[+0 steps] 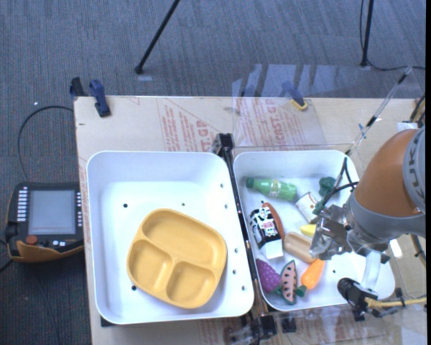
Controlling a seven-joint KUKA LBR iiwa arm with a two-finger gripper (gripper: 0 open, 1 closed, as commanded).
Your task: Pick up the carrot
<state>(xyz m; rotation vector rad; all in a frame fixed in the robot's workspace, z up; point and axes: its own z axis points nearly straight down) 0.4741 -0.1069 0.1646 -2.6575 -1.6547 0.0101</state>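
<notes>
The hand (323, 244) hovers just above the carrot (312, 273). The carrot's long axis slants up-right toward it. Finger state: cannot tell.

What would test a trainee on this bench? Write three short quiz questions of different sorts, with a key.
1. True or false: the yellow plastic divided plate lies in the left white bin.
2. Multiple choice: the small orange toy carrot lies right beside A) the green plastic bottle, B) the watermelon slice toy, C) the black handheld controller on the floor.
3. Fill in: the grey two-finger gripper hovers over the ____ bin.

Key: 1 true; 2 B; 3 right.
</notes>
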